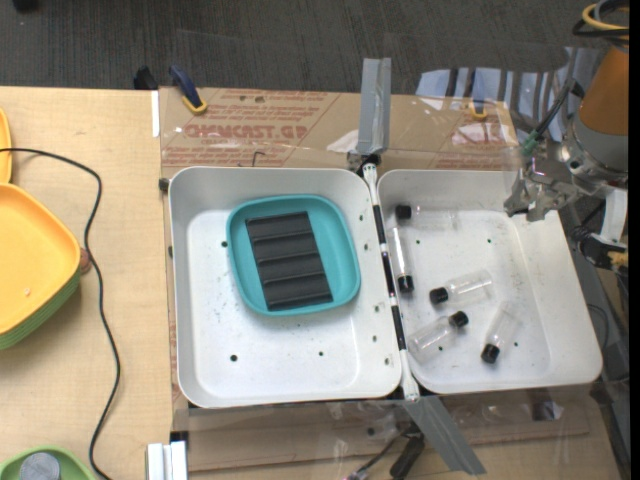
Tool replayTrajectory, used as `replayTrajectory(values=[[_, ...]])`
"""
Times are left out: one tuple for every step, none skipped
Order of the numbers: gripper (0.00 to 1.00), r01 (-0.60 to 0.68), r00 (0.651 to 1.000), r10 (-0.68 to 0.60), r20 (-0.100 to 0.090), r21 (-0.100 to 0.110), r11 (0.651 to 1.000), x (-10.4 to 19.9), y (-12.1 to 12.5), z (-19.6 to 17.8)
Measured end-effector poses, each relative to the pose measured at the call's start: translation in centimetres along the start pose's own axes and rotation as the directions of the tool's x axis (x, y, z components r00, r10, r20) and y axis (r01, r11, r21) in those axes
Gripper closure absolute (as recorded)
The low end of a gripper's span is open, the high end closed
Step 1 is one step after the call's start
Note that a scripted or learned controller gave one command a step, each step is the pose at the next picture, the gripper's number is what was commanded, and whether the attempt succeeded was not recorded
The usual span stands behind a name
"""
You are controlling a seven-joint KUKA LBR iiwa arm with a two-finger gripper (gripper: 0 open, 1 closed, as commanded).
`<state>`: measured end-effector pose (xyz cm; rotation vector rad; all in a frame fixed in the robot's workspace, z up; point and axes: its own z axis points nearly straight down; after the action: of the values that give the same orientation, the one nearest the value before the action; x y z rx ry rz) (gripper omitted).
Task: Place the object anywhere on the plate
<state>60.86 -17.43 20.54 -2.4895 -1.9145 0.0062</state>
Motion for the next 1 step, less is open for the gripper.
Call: replayTrajectory(values=[[0.0,0.0,1.0,0.0,0.0,0.0,1.0,0.0,0.01,-0.01]])
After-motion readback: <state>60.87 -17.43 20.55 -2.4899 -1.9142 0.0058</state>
